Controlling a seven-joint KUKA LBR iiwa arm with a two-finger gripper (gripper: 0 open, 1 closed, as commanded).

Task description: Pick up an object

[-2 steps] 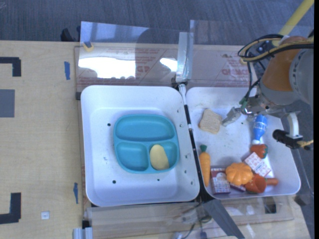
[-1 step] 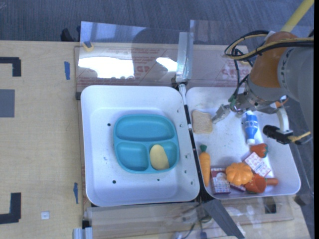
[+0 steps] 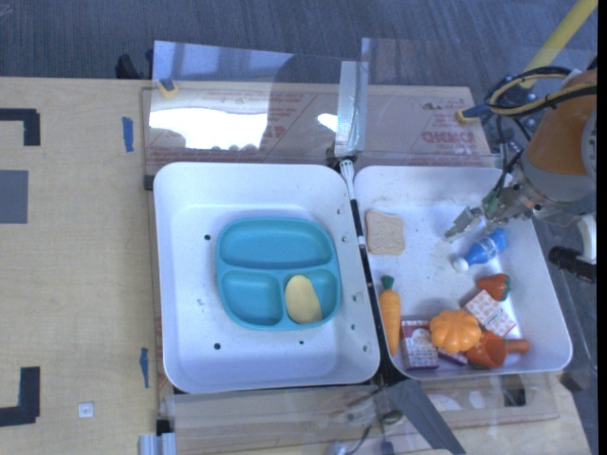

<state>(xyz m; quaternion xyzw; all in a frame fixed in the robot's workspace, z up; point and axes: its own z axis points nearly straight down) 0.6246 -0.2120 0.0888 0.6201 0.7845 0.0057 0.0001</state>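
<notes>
Red lettering on the clear panel (image 3: pixel 446 136) is too blurred to read.

Claw (image 3: pixel 471 222) open above blue bottle (image 3: pixel 482 249), right bin (image 3: pixel 555 297).

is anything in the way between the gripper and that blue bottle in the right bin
Nothing visible stands between them. The gripper hangs over the right bin, just up and left of the blue bottle, with bare bin floor beside it. The nearest other item, a red toy, lies below the bottle, off that path.
</notes>
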